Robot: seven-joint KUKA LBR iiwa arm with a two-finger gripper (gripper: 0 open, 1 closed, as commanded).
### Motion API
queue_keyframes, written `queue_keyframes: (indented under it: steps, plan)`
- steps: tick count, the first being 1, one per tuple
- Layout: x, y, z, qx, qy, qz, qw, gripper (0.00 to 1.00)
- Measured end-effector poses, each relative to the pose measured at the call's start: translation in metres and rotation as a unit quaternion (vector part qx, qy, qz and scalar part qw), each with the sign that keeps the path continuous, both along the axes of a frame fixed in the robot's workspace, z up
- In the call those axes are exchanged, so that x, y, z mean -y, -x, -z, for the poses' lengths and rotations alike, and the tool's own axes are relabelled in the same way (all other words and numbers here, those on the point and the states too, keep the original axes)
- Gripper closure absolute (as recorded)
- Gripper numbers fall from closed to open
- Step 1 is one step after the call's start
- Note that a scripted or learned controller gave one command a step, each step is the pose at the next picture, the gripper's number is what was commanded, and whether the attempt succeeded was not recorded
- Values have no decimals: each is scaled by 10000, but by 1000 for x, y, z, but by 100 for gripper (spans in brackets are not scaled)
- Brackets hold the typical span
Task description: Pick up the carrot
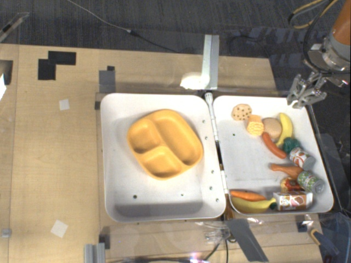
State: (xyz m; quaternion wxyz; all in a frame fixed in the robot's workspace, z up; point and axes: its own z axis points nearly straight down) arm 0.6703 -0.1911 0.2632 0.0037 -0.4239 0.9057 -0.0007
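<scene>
Orange carrot (pixel 248 195) at bin's near edge, well apart from hand (pixel 306 93).

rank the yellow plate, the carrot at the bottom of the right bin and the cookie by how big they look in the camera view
1. yellow plate, by far the largest
2. carrot
3. cookie, the smallest, though its round shape makes the gap to the carrot modest
</scene>
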Motion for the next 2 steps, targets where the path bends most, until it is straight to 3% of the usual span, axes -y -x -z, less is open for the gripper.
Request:
queue_keyframes:
  steps: [1, 2]
  plan:
    - [-3, 0, 72, 0, 8, -1623, 9867, 100]
    - [1, -1, 98, 14, 10, -1061, 9944, 100]
